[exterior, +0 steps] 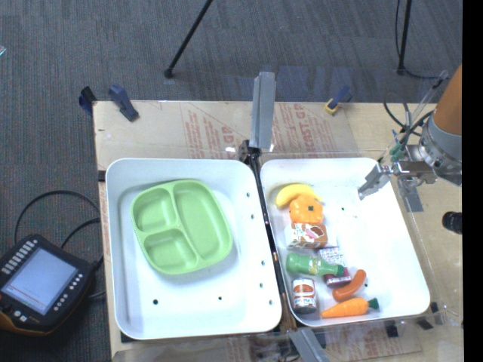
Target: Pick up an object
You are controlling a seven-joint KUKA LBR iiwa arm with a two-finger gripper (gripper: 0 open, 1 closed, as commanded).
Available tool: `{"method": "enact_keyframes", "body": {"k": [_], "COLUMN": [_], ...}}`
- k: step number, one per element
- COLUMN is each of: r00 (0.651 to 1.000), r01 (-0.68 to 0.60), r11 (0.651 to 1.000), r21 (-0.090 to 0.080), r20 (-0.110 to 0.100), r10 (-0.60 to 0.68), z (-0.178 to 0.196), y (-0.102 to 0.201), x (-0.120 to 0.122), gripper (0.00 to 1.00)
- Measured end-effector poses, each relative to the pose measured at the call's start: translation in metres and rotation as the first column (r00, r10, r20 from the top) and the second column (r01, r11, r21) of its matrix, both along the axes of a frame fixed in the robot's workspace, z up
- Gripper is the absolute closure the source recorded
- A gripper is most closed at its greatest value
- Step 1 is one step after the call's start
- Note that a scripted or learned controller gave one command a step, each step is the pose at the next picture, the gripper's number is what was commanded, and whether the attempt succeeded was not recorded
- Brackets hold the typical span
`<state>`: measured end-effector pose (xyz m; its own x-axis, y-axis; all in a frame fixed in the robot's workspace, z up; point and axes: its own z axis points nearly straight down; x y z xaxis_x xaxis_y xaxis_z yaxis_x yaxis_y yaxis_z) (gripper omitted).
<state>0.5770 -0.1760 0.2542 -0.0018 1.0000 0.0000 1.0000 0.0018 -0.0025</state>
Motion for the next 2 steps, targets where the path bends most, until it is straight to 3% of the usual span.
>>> {"method": "enact_keyframes", "body": {"k": [1, 2], "r00": [0.992, 0.987], "r01": [-0.125, -0.162], "r11": [0.992, 0.987], "r21": [0.002, 0.001], "r20": [-0.002, 0.0], "r10": [0.125, 0.162], "z": [-0.094, -0.168], "y": [0.079, 0.08], "x": [0.013, 0.055], "gripper": [0.0, 0.0]}}
